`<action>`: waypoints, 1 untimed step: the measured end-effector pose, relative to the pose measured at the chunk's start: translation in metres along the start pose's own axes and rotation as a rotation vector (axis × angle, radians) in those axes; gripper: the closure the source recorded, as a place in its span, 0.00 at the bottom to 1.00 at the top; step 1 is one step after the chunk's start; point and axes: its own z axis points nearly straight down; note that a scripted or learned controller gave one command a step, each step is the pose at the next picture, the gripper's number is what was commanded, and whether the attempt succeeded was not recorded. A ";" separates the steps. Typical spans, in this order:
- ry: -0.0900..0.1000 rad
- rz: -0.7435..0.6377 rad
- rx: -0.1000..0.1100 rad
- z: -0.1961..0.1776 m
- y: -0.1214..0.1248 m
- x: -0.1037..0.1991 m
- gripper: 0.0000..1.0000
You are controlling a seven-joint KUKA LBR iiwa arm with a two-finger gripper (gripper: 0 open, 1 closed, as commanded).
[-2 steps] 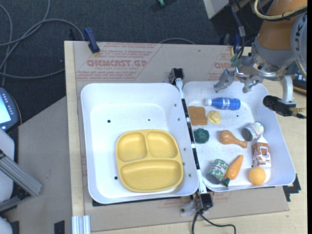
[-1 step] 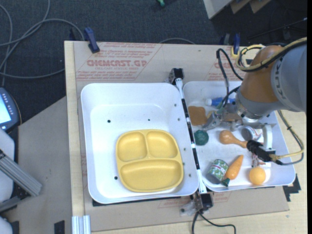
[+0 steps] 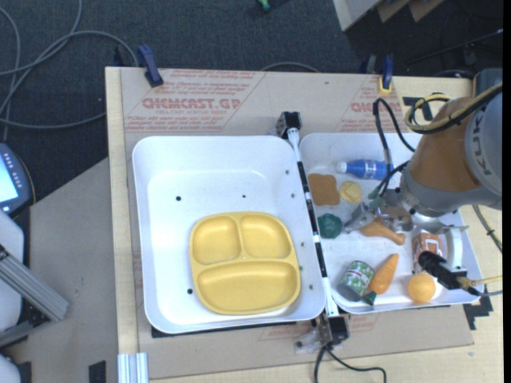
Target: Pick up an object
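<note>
The right bin (image 3: 471, 250) holds several small objects. Among them are a blue bottle (image 3: 363, 167), a brown square piece (image 3: 323, 188), a small yellow piece (image 3: 351, 191) and a dark green round object (image 3: 330, 226). There are also an orange-brown piece (image 3: 385, 232), a carrot (image 3: 385, 272), a green can (image 3: 357, 278), an orange (image 3: 421, 288) and a red-and-white item (image 3: 431, 246). My gripper (image 3: 372, 213) hangs low in the middle of this bin. It is just above the orange-brown piece and to the right of the green object. The wrist hides part of what lies under it.
A yellow divided plate (image 3: 243, 262) lies in the left bin (image 3: 160, 174). A black divider rail (image 3: 307, 206) runs between the bins. Cables (image 3: 391, 126) trail over the right bin's back edge. Blue clamps (image 3: 148, 62) grip the bench's far edge.
</note>
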 end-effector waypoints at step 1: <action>-0.001 -0.001 -0.007 -0.011 0.003 0.001 1.00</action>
